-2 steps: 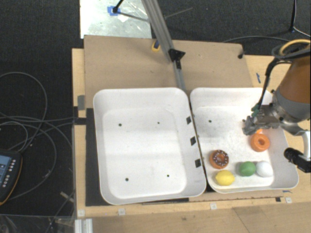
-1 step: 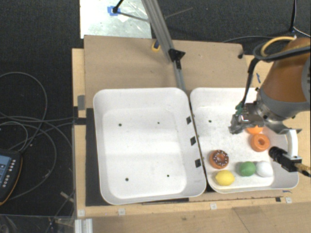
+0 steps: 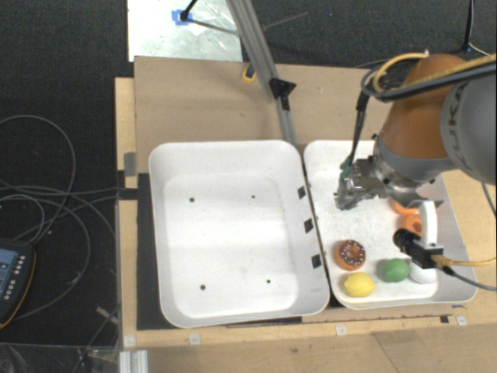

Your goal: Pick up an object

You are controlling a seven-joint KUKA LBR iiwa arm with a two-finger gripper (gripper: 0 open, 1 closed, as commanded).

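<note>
Camera view. Gripper (image 3: 348, 194) sits low inside the right bin (image 3: 322, 162), near its upper left part, close to the divide between the two bins. Fingers are a dark metallic cluster; whether they are apart or together cannot be told, and nothing is visibly held between them.

Objects, all in the right bin:
- Doughnut (image 3: 351, 254): round, brown, reddish-orange speckled top, small dark centre. Lies below the gripper, apart from it.
- Lemon (image 3: 359, 284): yellow, oval, smooth. Further below the gripper, just beside the doughnut.
- Lime (image 3: 394, 270): green, rounded. Below and right of the gripper, near the lemon.
- Orange piece (image 3: 407, 210): partly hidden by the arm's body, right of the gripper; shape unclear.

Left bin (image 3: 167, 208): white, shallow, well left of the gripper.
</note>
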